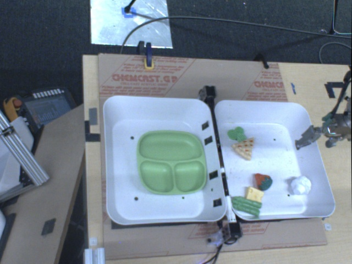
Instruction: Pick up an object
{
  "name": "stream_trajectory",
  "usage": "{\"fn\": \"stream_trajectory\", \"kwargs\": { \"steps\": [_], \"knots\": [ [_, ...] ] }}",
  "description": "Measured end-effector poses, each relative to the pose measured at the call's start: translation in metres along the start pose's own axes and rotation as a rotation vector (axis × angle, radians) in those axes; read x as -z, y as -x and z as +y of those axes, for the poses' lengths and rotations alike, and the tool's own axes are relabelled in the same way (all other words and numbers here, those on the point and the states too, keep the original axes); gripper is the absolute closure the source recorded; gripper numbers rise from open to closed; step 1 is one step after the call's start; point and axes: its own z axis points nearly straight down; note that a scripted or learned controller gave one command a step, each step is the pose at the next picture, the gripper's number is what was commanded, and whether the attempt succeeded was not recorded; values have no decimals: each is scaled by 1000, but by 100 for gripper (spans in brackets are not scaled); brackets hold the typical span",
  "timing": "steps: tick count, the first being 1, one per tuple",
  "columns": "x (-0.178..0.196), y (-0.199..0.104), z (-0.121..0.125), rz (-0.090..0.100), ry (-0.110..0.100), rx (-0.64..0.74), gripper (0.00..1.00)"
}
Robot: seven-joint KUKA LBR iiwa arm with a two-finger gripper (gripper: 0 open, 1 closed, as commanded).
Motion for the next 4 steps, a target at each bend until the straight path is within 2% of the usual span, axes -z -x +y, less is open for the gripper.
{"fn": "stream_trajectory", "kwargs": {
  "steps": [2,3,4],
  "knots": [
    [-124,-5,4,2,-5,-2,0],
    [-169,-6,4,2,-3,-2,0],
    [-156,-5,6,-1,2,-2,100]
  ]
}}
